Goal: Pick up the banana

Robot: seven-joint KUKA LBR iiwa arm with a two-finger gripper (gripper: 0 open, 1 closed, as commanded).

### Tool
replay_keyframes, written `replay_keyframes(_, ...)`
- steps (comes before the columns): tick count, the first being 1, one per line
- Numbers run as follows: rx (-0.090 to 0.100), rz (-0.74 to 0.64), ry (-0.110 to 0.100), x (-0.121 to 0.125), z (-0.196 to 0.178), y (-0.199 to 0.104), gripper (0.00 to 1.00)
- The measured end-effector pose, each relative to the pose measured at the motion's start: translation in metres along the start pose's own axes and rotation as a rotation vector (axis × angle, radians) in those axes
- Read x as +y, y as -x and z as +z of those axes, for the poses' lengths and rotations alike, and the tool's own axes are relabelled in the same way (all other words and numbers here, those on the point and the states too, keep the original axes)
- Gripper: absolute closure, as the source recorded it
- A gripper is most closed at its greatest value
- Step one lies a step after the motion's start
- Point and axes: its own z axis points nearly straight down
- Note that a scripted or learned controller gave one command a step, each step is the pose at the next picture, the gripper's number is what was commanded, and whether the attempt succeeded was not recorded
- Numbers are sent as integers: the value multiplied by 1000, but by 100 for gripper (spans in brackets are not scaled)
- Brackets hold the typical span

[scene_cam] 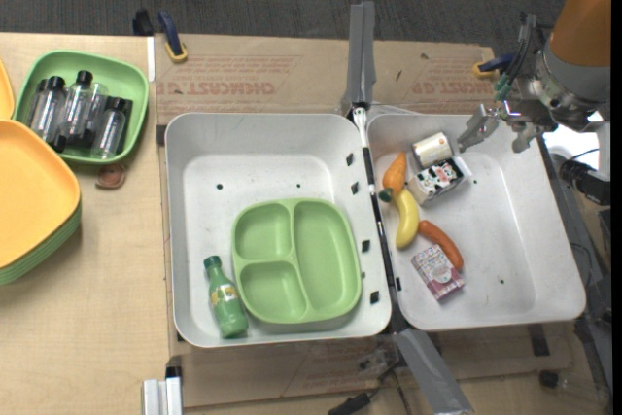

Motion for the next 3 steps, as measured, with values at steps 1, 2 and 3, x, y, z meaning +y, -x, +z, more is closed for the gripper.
replay_keyframes(1, -1, 0, -1, 0, -8, 1, 100)
replay_keyframes(2, 0, -400, 1, 16, 17, -54, 100)
replay_keyframes(3, 0, -160, 0, 4, 32, -48, 100)
